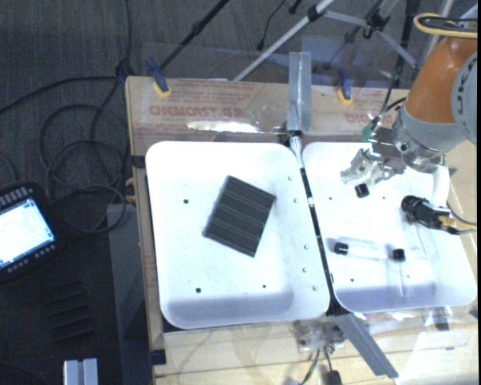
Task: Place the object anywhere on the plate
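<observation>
A dark grey ribbed square plate (240,216) lies flat in the middle of the left bin (176,295), turned at an angle. The object, a thin clear tube with black ends (368,251), lies on the floor of the right bin (433,291), near its left-centre. My gripper (361,175) hangs over the upper part of the right bin, well above and behind the tube and apart from it. Nothing shows in its grasp. The grey arm with its orange band (437,79) comes in from the upper right.
A black plug on a yellow cable (421,209) hangs by the right bin's right side. A metal bar (299,95) stands behind the seam between the bins. Clamps, cables and tripod legs lie beyond the bench's back edge; a lit tablet (14,233) sits far left.
</observation>
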You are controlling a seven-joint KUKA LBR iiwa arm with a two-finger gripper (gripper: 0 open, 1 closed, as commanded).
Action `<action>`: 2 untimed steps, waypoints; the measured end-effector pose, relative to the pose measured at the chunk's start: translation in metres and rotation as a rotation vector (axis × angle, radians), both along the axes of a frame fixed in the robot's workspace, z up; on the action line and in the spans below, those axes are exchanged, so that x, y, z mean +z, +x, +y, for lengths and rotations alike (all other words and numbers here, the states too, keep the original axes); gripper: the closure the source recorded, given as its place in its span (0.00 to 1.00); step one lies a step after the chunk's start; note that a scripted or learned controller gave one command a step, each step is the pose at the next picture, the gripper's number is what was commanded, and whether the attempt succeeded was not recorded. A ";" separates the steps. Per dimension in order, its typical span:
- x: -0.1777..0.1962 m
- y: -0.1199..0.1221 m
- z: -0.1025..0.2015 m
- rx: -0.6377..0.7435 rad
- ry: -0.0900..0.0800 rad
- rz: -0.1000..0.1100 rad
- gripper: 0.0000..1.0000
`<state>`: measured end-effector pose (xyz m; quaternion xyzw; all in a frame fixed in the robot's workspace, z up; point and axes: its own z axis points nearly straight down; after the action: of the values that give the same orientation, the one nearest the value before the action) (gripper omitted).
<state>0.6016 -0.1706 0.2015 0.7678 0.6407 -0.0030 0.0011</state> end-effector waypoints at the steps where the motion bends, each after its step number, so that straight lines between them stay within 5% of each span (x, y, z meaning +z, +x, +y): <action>1: -0.041 0.012 0.050 0.116 -0.003 -0.005 1.00; 2: -0.017 0.067 0.112 0.176 0.003 -0.002 1.00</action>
<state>0.6684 -0.0590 0.1841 0.7084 0.7058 -0.0012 0.0009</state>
